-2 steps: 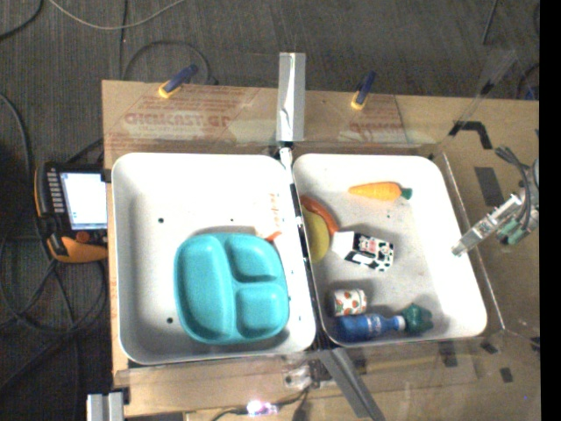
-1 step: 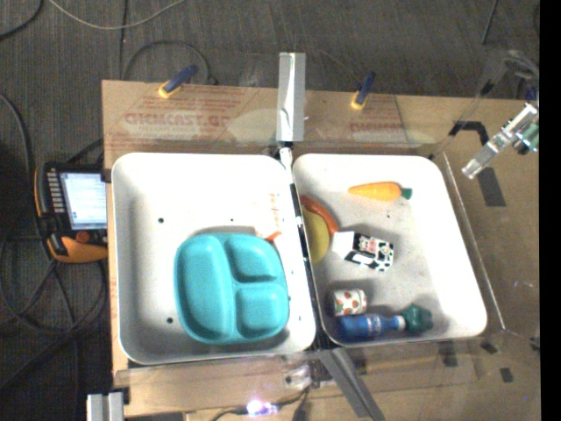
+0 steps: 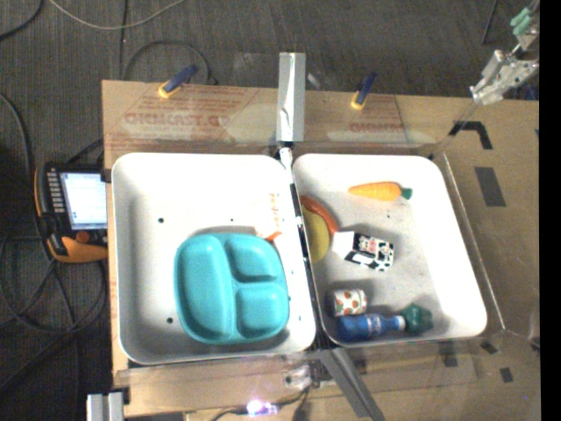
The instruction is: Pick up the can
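Nearest the lens, at the lower edge of the right bin [image 3: 456,200], a blue plastic bottle with a dark green cap [image 3: 379,324] is lying on its side along the bin's near wall. Just behind it, touching or nearly so, the small can with a white label and red-orange spots [image 3: 349,303] is sitting near the bin's left-hand near corner; whether it is standing or tipped is hard to tell.

Farther in, a small white carton with black cow patches [image 3: 366,250] is lying tilted near the bin's middle. Beside it to the left, a yellow rounded toy fruit with an orange curved piece [image 3: 317,231] is resting against the dividing wall. An orange toy carrot with a green top [image 3: 379,191] is lying toward the far side.

In the left bin [image 3: 149,191], a turquoise plastic divided plate [image 3: 231,286] is occupying the near right area.

The gripper [image 3: 504,68] is hanging high at the top right corner, well apart from both bins and from the can. Its fingers are too small and blurred here; cannot tell how they stand.
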Controlling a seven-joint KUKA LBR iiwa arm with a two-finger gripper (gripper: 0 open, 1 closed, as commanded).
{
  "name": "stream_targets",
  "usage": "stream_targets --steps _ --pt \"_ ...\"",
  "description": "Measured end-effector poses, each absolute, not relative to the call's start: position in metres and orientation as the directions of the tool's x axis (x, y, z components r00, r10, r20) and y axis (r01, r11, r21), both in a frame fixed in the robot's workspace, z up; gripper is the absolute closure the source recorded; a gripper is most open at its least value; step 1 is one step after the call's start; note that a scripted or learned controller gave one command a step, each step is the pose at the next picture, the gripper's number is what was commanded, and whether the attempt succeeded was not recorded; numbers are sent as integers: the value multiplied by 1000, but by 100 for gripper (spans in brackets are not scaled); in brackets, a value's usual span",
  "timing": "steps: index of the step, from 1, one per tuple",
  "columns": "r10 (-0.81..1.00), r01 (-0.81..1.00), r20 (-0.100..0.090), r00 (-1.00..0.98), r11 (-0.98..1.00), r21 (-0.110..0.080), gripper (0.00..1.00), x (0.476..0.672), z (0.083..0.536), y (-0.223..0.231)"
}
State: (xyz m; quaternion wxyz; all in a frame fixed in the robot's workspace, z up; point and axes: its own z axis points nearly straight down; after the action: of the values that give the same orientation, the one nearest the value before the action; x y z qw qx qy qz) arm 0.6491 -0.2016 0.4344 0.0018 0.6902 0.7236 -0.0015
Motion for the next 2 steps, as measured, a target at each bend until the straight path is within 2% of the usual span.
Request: stream_targets --steps 1,2 --pt "986 986 -4 166 -166 0 100 669 434 -213" --pt "968 968 -4 252 -252 -4 100 668 197 -197"
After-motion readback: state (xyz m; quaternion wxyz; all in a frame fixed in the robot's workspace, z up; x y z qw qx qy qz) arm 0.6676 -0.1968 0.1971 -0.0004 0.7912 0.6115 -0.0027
